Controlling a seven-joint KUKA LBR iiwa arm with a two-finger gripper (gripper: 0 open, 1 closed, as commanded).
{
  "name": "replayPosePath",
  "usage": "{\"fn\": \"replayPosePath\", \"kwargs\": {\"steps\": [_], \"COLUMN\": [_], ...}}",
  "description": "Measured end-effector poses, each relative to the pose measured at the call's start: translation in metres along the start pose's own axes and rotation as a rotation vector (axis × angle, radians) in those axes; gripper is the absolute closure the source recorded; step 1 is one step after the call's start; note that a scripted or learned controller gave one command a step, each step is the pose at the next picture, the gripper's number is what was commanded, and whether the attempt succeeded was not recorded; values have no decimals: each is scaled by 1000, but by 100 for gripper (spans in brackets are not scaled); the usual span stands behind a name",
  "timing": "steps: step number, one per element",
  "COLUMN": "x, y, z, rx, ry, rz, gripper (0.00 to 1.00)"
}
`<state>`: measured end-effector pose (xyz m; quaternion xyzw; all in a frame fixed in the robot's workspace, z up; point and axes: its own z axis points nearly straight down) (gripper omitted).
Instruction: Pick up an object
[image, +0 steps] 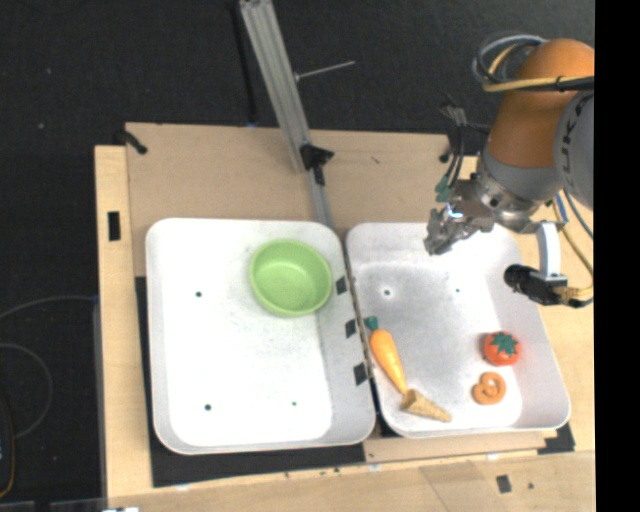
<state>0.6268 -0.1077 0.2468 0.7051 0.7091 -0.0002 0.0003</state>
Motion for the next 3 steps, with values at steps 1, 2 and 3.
{"fn": "replayPosePath", "kwargs": {"steps": [1,2,3], "x": [44,93,148], "y": [6,19,26], "z": [-5,-11,4], "rx": [-3,-2,1], "ry": [1,2,1], "rz": [-1,-2,-1], "gripper": [100,100,100]}}
